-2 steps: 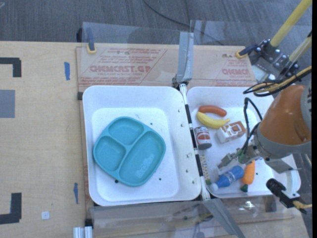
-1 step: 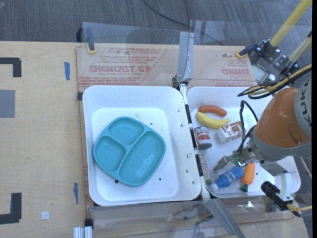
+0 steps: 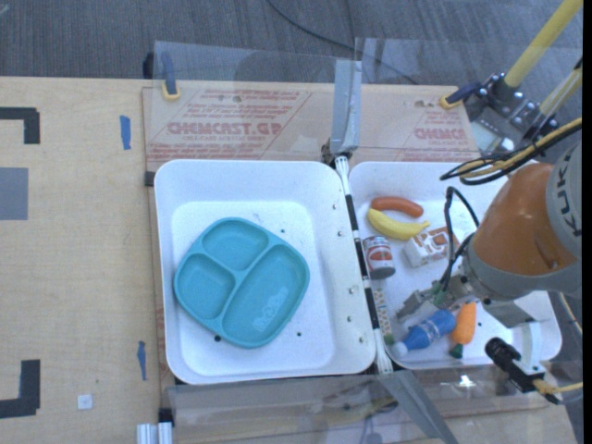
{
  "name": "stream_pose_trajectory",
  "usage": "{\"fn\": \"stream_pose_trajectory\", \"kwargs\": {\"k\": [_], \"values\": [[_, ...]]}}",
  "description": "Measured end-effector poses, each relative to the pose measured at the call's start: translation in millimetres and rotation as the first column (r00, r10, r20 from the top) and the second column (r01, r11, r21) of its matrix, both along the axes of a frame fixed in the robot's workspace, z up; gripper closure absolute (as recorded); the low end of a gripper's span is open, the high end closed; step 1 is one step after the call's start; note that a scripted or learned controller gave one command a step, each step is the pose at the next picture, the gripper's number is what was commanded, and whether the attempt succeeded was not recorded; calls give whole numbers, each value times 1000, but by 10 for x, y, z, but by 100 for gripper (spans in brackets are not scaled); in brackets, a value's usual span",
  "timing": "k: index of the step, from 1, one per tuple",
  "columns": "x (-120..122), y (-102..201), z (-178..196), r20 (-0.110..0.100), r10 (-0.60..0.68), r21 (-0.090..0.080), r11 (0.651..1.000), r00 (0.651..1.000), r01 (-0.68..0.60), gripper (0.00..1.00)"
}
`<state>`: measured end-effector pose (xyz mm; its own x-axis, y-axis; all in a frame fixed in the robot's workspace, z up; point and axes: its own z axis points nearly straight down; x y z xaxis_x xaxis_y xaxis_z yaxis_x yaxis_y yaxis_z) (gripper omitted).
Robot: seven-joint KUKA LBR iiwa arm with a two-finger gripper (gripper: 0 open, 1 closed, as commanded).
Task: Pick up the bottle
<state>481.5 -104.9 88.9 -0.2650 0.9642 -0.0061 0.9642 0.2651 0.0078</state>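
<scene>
The bottle (image 3: pixel 429 330) lies on its side near the front edge of the right bin (image 3: pixel 546 340), with its blue body and white cap end pointing toward the front left corner. An orange carrot (image 3: pixel 464 325) lies just beside it on the right. The gripper (image 3: pixel 433 298) hangs low over this bin, just behind the bottle; its grey fingers (image 3: pixel 413 303) point toward the left wall and stand narrow, and nothing is seen between them. The arm (image 3: pixel 523 229) with its orange band covers the right part of the bin.

Toward the back edge of the right bin lie a red sausage (image 3: pixel 396 205) and, touching it in front, a yellow banana (image 3: pixel 396 225). A small can (image 3: pixel 377 256) lies against the left wall, and a small white and red box (image 3: pixel 428 246) is near it; their labels are too small to read.

The left bin (image 3: pixel 185 188) holds a blue plate (image 3: pixel 242 280) with three compartments, near its left wall.

Behind both bins lies a sheet (image 3: pixel 236 123) with red print that reads about "CHEMCAST GP"
</scene>
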Motion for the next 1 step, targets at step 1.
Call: {"fn": "stream_pose_trajectory", "kwargs": {"k": [1], "values": [[9,4,1,1,39,-1,999,999,-39,0]]}}
